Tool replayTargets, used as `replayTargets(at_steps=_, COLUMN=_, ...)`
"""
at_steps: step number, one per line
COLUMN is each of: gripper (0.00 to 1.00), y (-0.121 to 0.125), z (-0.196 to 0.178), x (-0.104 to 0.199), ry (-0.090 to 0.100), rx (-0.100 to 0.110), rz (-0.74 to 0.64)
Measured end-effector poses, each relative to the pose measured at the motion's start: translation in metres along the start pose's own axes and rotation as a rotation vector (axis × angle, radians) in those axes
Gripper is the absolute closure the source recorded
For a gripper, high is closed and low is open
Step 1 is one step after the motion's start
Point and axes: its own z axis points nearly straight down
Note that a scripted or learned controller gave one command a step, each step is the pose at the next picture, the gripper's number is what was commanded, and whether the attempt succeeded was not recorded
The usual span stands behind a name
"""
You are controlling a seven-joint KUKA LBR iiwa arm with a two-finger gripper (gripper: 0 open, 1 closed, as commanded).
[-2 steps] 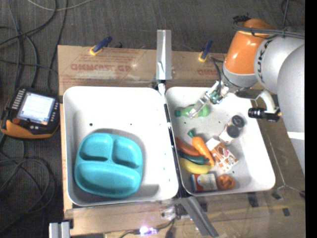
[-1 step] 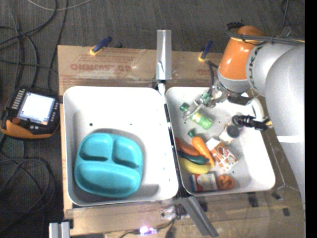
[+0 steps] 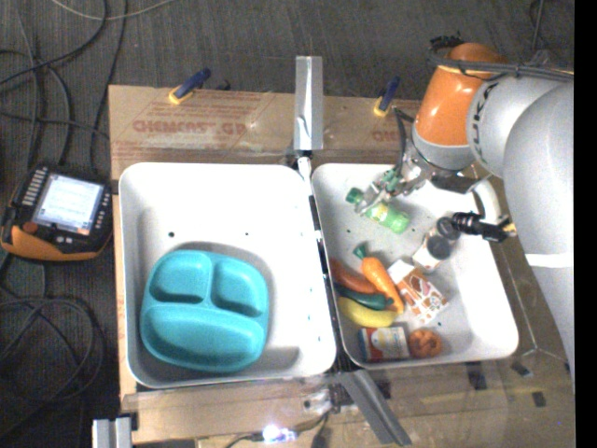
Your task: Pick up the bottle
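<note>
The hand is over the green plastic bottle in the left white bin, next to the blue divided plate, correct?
Not quite: in the camera view, the hand is over the green plastic bottle in the right white bin. The blue divided plate sits alone in the left white bin.

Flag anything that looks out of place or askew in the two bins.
Nothing looks spilled or broken. The green bottle lies on its side in the right bin, under the tool. The teal tray sits slightly askew in the left bin.
</note>
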Motion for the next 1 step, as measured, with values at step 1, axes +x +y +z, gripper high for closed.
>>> replayTargets(at_steps=1, gripper=1.00, y=0.0248, z=-0.0883, x=0.0540, ry=0.006, rx=0.009, rz=0.320)
